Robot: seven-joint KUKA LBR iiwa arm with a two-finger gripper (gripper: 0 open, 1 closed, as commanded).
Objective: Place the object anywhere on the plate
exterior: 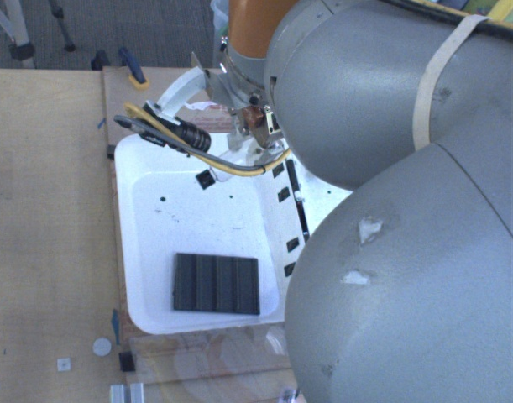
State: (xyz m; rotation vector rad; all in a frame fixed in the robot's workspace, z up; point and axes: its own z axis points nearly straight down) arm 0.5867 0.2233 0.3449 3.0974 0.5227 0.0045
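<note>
We see the grey arm (407,183) covering the right side, over most of the far bin. The near white bin (147,225) lies left of it. A dark ribbed plate (216,283) rests in that bin's lower part. We cannot tell the gripper's state, nor where the object is.

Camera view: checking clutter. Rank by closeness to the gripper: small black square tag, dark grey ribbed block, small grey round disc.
1. Black tag, beside the gripper.
2. Ribbed block, bin's lower end.
3. Round disc, bench, lower left.
</note>
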